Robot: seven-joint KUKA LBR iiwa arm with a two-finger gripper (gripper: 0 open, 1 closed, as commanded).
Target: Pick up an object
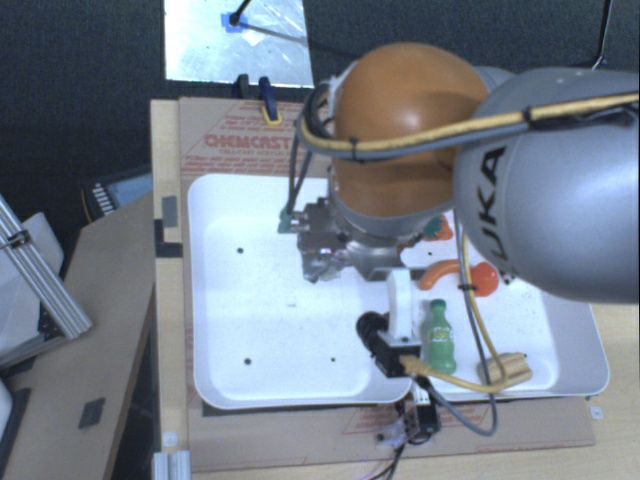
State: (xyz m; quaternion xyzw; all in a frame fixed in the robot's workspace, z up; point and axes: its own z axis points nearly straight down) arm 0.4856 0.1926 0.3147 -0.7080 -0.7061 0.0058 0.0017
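My gripper (pixel 318 264) hangs over the middle of the left white bin (pixel 240 368), near its right side, largely covered by the orange band and grey wrist above it. Nothing shows beneath it on the bin floor. In the right bin (pixel 585 363) a small green bottle (pixel 437 336) with a yellow label stands near the front. Behind it lies a curved orange piece (pixel 442 271) next to an orange ball (pixel 484 280). A tan, banana-like item (pixel 507 370) rests at the front of that bin. A teal and orange thing (pixel 437 230) peeks out from under the arm.
Both bins sit on a brown cardboard sheet (pixel 240 138). A shiny foil square (pixel 236 26) lies behind them, with a blue and yellow clamp (pixel 268 100) at the cardboard's back edge. The arm's bulk hides most of the right bin.
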